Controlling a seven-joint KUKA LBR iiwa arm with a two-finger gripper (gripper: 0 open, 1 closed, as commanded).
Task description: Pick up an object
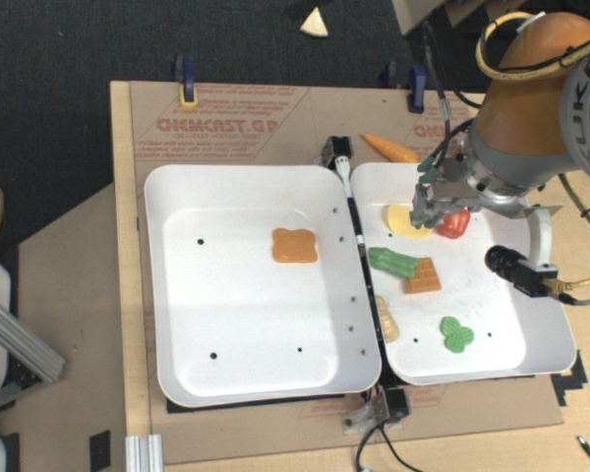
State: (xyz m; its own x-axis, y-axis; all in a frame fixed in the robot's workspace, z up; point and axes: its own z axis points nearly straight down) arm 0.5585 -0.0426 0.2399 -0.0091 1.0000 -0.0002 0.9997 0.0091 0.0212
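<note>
**Robot gripper low over toy food in the right bin, nothing lifted yet**

While the grey and orange arm [531, 87] reaches in from the right, its gripper [431, 207] sits low in the right bin [531, 357], at that bin's far end. Whether it is open or closed, I cannot tell; its dark body hides the tips, and no object is seen held.

All places below are given relative to the gripper. Touching or just under it on the left lies a flat yellow disc [403, 222]. Just to its right peeks a red piece [455, 224], partly covered. Slightly nearer the viewer lie a green pickle-like piece [391, 261] and, beside that, a brown waffle [423, 277]. Further toward the viewer sits a small green leafy piece [457, 334], and a tan piece [385, 321] rests against the divide between bins. Beyond the gripper, on the bench outside the bin, lies an orange carrot [390, 148]. Well to the left, in the left bin [177, 214], lies a piece of toast [295, 247] alone.

Judging progress: the approach looks done, with the yellow disc or red piece the likely target. The grasp and the lift remain.
</note>
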